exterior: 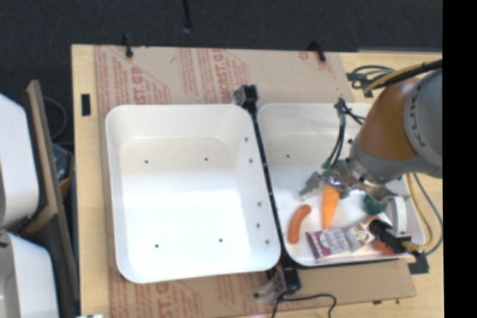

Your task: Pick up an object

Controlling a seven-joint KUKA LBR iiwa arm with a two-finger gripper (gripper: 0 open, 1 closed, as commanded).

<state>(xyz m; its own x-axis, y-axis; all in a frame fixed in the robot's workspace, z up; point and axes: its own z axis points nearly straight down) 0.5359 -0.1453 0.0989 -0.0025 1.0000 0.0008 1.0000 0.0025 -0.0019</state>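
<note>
A flat purple-and-white snack packet (337,241) lies at the near rim of the right shallow white plastic bin (298,132), below the two-finger gripper (329,183). A curved orange-red sausage-shaped toy (298,223) rests to the fingers' lower left. The orange carrot-shaped toy (329,206) sits directly beneath the fingers; whether they grip it cannot be told. Beyond, the left white bin (186,190).

The arm (399,130) reached into the right bin (298,123), its gripper (333,186) just above an orange carrot (329,207). A red sausage (298,223) and a purple packet (333,241) lay nearby.
</note>
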